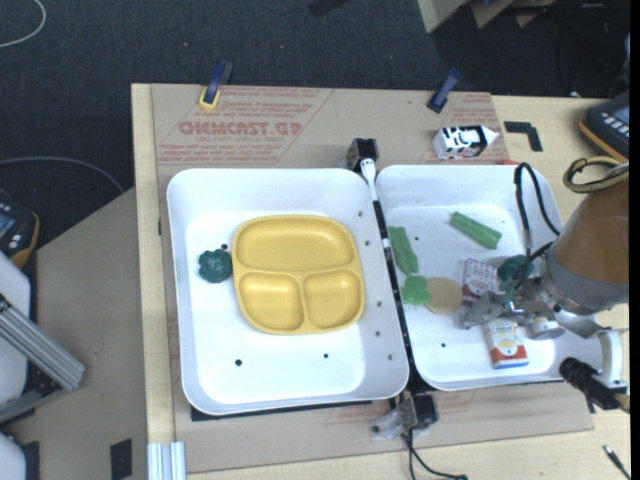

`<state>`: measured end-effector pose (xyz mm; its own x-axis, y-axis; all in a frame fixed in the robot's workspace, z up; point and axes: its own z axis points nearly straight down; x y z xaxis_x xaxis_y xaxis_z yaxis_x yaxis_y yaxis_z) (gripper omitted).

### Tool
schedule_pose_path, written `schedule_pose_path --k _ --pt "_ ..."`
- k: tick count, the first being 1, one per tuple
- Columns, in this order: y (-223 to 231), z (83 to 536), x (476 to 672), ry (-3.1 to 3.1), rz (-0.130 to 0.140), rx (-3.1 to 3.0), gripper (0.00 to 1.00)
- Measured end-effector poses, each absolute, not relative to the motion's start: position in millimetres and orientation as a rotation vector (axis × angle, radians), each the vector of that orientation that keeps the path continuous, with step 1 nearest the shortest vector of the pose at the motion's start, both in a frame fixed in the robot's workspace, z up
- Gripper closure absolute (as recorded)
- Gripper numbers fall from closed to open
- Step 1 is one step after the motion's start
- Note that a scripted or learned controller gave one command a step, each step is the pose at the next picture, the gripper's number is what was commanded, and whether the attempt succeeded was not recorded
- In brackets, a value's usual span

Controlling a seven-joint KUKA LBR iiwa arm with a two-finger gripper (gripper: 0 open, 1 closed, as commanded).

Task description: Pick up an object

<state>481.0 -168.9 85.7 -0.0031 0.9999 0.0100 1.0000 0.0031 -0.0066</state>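
Note:
The right bin [440, 368] holds several small items. A green bar [474, 229] lies at the back. A thin green strip [403, 249] and a light green lump [415, 290] lie by the left wall, with a tan disc [441, 295] beside the lump. My gripper [486, 314] reaches in from the right and sits low in the bin. A crinkled silvery packet [478, 274] and a teal lump [514, 267] lie just behind it. A small white and red carton [507, 349] lies just in front of it. I see nothing lifted off the floor.
The left bin [190, 348] holds a yellow divided plate [298, 273] and a dark green toy [214, 265] by the plate's left edge. A black and white object [465, 140] sits on the bench behind the right bin. A black cable [522, 203] loops over that bin's right side.

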Motion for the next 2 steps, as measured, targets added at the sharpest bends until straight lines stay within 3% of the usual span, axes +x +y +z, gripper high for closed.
schedule_pose_path --k 1,2 --pt "-172.2 98.3 481.2 -2.220 -0.001 -2.221 1.00" --pt "-162.2 150.2 485.3 -2.228 -0.005 -2.224 1.00"
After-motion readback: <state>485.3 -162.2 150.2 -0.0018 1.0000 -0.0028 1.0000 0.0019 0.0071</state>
